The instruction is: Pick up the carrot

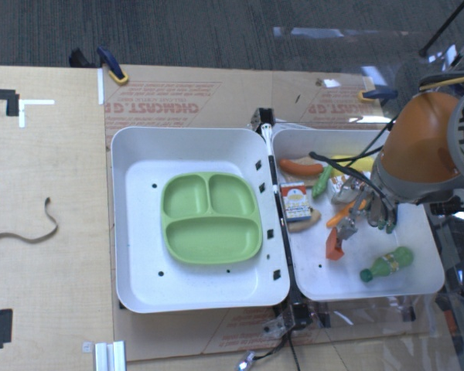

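The carrot (pixel 339 219) lies in the right bin (pixel 417 284), amid other toys near a red pepper (pixel 334 244) and a green bottle (pixel 387 263), and looks not yet lifted. The gripper (pixel 363 216) hangs low just beside it, but whether it is closed or spread cannot be told. Grasp and lift remain.

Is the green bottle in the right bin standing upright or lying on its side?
Lying on its side: the green bottle stretches lengthwise across the floor of the right bin, cap pointing toward the lower left.
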{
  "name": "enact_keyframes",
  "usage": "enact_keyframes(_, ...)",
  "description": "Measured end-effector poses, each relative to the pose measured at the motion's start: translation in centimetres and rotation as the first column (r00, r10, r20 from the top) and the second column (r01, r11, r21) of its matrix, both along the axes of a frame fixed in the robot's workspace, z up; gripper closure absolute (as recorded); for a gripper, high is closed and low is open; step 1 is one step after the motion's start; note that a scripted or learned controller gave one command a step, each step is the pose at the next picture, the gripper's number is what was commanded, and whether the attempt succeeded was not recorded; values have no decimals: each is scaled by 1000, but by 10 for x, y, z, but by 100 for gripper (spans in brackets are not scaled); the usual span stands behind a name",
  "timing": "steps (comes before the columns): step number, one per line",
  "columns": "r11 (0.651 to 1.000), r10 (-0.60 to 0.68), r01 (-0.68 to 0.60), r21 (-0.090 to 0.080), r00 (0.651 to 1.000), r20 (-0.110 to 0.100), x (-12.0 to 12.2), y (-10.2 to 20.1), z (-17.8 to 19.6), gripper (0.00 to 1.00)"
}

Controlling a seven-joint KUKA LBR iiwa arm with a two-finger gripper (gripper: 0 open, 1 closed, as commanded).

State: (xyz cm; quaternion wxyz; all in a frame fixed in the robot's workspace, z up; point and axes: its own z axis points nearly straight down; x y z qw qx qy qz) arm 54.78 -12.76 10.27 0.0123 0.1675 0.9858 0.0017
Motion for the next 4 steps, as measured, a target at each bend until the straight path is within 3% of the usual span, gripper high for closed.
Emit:
enact_keyframes(1, 949, -315, 315, 8, 949, 0, 20, 4, 0, 0)
enact_keyframes(2, 817, -577, 577, 0, 817, -26, -31, 2, -11, 0)
enact_keyframes(3, 818, -575, 575, -1, 818, -25, -30, 2, -2, 100)
enact_keyframes(4, 750, -662, 662, -1, 749, -23, 0, 39, 108, 100)
